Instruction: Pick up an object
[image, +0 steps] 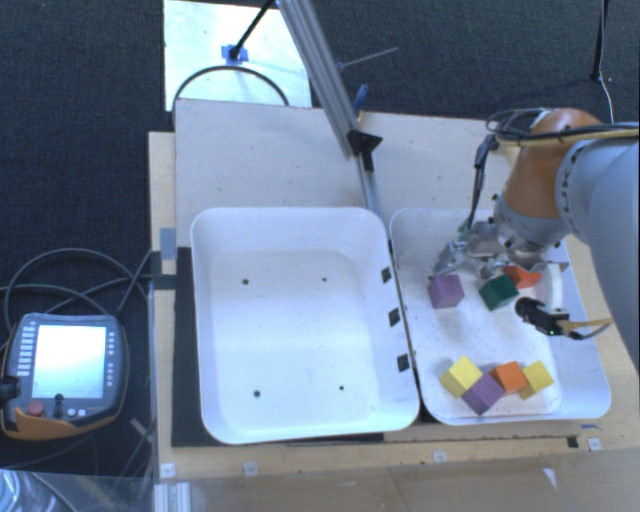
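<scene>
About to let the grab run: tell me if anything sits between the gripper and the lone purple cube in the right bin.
Nothing visible does. The gripper hangs just above the purple cube, with bare bin floor between them. The green cube lies beside it, apart from the purple one, close enough to be brushed.

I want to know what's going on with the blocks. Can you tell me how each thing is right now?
Purple block: resting in right bin, just below the gripper.
Green block: resting, tilted.
Red-orange block: partly hidden by arm.
Block cluster: bunched together near bin's front.
Left bin: sitting flat.
</scene>
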